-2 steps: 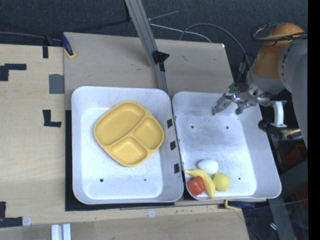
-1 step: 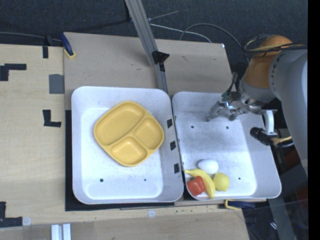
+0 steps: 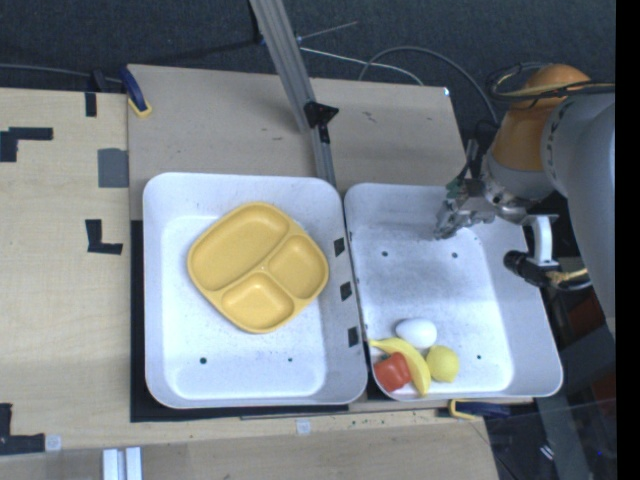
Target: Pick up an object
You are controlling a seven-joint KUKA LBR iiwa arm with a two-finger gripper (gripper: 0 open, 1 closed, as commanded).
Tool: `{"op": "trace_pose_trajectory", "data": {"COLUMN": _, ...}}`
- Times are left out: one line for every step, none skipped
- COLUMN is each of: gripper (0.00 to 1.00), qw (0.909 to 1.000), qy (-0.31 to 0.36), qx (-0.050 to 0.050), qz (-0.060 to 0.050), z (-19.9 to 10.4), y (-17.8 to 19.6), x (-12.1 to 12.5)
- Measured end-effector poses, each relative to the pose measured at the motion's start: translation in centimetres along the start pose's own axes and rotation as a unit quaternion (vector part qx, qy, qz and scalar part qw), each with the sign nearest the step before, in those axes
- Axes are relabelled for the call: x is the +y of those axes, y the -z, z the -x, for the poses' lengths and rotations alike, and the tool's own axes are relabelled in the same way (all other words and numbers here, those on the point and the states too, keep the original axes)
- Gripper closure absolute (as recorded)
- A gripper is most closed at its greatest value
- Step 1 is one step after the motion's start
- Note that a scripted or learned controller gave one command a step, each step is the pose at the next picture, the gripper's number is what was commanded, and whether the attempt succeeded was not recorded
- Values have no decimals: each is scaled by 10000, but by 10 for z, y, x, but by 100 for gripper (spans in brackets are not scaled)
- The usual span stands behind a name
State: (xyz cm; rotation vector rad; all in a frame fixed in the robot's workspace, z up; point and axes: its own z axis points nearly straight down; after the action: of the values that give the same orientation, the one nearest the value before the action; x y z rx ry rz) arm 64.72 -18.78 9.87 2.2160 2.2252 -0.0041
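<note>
Four small toy foods cluster in our right bin's (image 3: 520, 318) near corner; we'd grip the white egg (image 3: 416, 332) across its middle: light, hard, slippery. Our gripper (image 3: 447, 223) hangs well apart; finger state unclear.

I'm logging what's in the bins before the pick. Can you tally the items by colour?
Yellow: 3, namely divided tray, banana, round fruit
White: 1, egg
Red: 1, red piece
Total: 5
</note>
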Motion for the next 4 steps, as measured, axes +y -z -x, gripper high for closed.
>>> {"op": "trace_pose_trajectory", "data": {"gripper": 100, "qw": 10000, "qy": -14, "qx": 6, "qz": 34, "z": 1, "y": 64, "x": 1}}
{"op": "trace_pose_trajectory", "data": {"gripper": 100, "qw": 10000, "qy": -12, "qx": 6, "qz": 32, "z": 1, "y": 116, "x": 2}}
{"op": "trace_pose_trajectory", "data": {"gripper": 100, "qw": 10000, "qy": 11, "qx": 22, "qz": 5, "z": -49, "y": 128, "x": -3}}
{"op": "trace_pose_trajectory", "data": {"gripper": 100, "qw": 10000, "qy": 8, "qx": 20, "qz": -5, "z": -100, "y": 119, "x": -15}}
